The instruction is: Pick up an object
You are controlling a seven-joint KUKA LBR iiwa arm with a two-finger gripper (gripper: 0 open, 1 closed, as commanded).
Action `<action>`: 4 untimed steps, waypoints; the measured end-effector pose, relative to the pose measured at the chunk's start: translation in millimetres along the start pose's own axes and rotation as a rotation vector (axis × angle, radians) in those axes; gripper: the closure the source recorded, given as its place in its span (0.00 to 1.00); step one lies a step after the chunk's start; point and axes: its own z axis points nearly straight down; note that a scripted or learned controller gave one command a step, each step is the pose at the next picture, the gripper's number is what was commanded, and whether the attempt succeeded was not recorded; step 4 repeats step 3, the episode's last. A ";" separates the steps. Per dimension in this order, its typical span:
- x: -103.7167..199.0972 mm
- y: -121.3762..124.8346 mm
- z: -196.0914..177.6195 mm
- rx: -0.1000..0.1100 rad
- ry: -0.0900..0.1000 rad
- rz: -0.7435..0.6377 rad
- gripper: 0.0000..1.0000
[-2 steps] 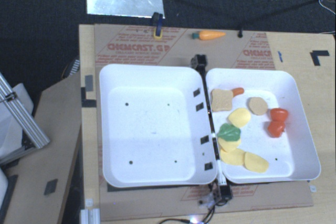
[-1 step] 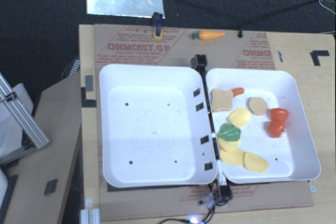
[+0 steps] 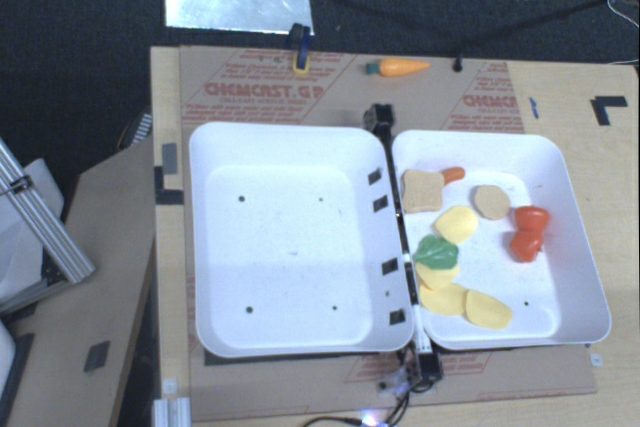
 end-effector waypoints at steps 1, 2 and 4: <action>1.8 0.0 0.0 0.000 0.000 -0.002 1.00; 3.5 0.0 0.0 0.000 0.000 -0.002 1.00; 7.0 0.0 0.0 0.000 0.000 -0.002 1.00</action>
